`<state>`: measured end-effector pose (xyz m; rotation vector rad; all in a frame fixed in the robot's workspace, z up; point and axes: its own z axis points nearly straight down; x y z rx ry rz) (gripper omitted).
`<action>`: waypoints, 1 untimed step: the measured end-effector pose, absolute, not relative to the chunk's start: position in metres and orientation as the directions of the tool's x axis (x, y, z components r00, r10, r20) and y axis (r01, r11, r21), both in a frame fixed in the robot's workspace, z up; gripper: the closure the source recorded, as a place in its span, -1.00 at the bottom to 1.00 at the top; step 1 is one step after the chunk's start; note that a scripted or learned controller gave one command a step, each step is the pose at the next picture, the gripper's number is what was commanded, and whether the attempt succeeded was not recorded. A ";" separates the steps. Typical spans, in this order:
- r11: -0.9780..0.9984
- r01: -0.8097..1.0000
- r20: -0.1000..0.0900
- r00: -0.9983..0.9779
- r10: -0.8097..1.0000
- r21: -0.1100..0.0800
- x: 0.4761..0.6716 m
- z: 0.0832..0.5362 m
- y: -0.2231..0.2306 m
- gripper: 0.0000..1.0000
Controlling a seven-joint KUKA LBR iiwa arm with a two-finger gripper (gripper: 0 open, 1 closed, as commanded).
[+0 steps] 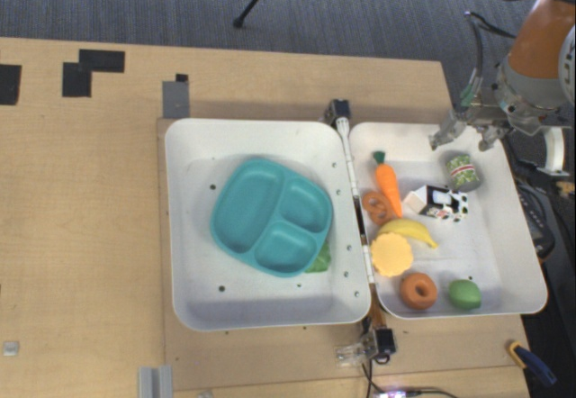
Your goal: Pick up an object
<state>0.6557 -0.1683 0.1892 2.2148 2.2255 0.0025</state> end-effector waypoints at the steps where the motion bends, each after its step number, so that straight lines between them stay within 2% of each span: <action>1: 0.006 1.000 -0.001 -0.006 1.000 0.005 0.656 0.096 -0.202 -1.00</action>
